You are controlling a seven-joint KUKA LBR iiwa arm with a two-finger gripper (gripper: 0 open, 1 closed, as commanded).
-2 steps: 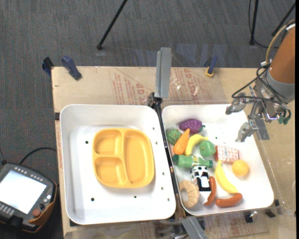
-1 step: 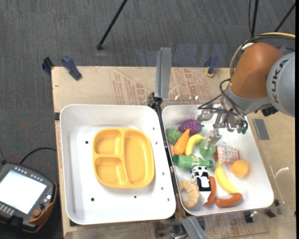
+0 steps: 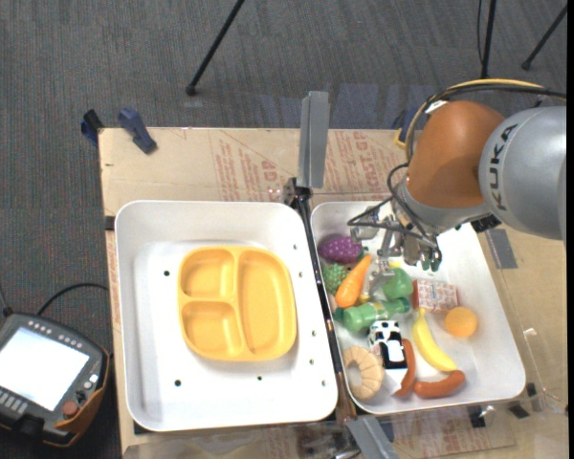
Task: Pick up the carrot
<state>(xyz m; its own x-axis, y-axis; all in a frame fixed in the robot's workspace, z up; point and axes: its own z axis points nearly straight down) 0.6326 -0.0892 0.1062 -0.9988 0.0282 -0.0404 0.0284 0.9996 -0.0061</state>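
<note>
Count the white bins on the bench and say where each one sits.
2. The left bin holds the yellow divided plate; the right bin holds the toy food, including the carrot.

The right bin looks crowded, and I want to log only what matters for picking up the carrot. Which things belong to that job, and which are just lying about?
Belongs to the job:
carrot
gripper
right bin

Just lying about:
purple grapes
banana
orange
sausage
yellow divided plate
left bin
</note>
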